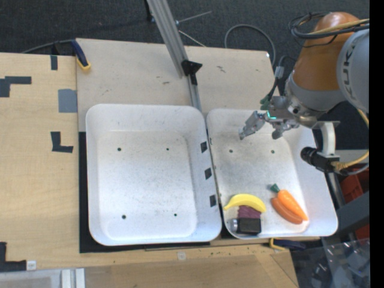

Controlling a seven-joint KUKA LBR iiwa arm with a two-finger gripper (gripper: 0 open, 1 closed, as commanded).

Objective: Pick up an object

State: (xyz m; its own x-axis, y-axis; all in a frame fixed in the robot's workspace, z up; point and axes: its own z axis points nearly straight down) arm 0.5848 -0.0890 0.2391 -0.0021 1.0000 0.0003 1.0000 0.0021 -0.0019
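Lying nearest the camera, at the front edge of the right bin (312,179), a small dark block (249,225) is sitting with a purple piece (246,211) just behind it. Touching that purple piece, a yellow banana (245,201) is curving over it. Just to the right, an orange carrot (288,207) with a green stem end is lying tilted, its stem pointing toward the back left and its thick end resting near the bin's front right wall. All 4 of these things are gathering in the front part of this bin.

Above the back part of the same bin, the hand (263,130) is hovering, well apart from the cluster of objects. Its 2 fingers are spreading wide, one reaching toward the left and the other pointing down to the right, and nothing is sitting between them. Behind it, the grey arm (354,53) with its orange band (321,47) is reaching in from the right.

Beside the right bin, the left bin (147,173) is lying on the tabletop (132,71), their walls touching along the middle. At the back, a grey metal post (171,32) is slanting up from between the 2 bins. Off to the left, a pale wooden board (36,161) with grey and dark tape marks is lying flat.
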